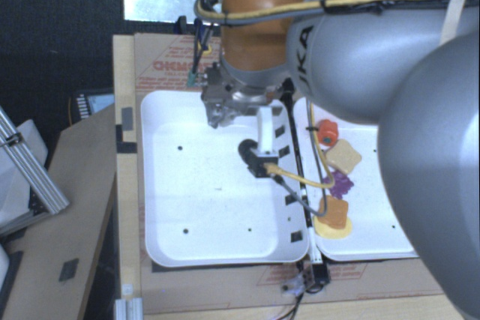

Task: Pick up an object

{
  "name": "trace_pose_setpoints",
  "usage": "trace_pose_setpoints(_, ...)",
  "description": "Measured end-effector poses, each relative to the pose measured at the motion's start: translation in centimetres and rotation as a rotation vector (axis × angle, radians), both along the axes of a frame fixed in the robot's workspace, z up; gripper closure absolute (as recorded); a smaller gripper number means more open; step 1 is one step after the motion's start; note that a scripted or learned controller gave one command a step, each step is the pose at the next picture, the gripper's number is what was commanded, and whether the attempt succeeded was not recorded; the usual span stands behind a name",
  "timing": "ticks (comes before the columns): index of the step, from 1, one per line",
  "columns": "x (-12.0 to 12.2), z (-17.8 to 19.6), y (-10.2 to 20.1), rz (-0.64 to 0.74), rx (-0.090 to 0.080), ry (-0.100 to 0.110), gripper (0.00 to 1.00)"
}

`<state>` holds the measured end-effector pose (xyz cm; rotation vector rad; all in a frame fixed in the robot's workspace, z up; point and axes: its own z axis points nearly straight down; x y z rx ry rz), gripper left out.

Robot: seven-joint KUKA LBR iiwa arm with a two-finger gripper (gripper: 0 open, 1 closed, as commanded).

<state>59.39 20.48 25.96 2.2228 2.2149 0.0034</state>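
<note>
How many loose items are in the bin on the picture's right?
5, down the bin's left edge as seen, top to bottom: red-orange piece, tan slice, purple piece, orange block, yellow disc. The arm may hide more.

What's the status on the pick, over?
Tool above left bin, far side. Candidates in right bin by the divider: red-orange piece, tan slice, purple piece, orange block. Arm overhangs that bin.

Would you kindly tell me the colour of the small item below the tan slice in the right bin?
The item is purple; the camera view shows it best.
</note>
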Motion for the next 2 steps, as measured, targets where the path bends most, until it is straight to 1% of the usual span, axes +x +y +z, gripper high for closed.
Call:
trace_pose_setpoints(1,-10.0,4.5,-10.7,-0.005,-0.001,0.006,1.00)
trace_pose_setpoints(2,-10.7,18.6,-8.5,0.010,0.007,-0.014,1.00)
